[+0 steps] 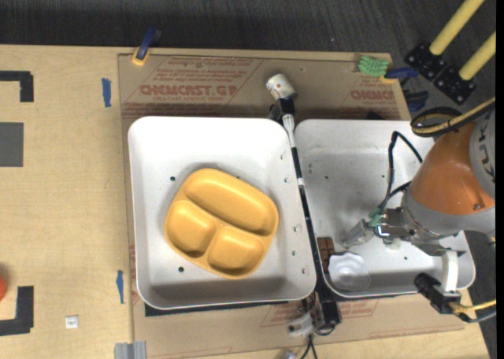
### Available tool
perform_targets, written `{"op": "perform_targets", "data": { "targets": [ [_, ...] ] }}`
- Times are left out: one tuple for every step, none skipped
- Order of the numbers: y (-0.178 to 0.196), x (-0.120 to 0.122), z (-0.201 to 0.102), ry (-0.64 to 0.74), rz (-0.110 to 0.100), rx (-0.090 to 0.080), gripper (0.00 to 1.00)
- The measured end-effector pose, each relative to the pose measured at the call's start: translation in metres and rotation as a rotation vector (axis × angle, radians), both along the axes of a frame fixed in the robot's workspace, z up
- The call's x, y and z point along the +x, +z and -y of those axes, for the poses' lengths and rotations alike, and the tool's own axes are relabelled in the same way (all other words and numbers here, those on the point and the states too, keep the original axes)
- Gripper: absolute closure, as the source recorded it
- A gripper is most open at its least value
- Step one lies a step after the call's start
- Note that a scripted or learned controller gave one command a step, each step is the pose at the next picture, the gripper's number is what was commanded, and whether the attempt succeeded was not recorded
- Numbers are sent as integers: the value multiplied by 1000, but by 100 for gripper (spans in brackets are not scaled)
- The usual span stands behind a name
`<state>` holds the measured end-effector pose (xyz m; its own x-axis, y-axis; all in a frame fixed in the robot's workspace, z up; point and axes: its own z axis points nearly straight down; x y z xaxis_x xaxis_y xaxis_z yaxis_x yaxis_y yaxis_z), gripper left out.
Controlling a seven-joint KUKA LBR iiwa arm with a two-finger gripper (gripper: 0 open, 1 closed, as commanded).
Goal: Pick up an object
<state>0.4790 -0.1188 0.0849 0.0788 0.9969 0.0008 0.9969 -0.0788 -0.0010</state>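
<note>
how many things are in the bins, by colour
yellow: 1, the yellow plastic three-compartment tray in the left white bin
white or clear: 1, the small pale plastic object in the right white bin, by its near wall
total: 2

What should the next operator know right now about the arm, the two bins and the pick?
Gripper: low inside the right bin, beside a small white object near the front wall; finger state unclear.
Yellow divided tray: lying in the left bin, untouched.
Done: arm is down in the right bin.
Left: nothing visibly grasped yet; close on an object and lift it.
</note>
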Motion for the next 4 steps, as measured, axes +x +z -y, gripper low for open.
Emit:
{"op": "perform_targets", "data": {
  "targets": [
    [35,50,58,-364,0,-1,0],
    [12,111,82,-270,17,13,0],
    [13,174,75,-99,23,-1,0],
    [0,113,8,-210,0,1,0]
  ]
}}
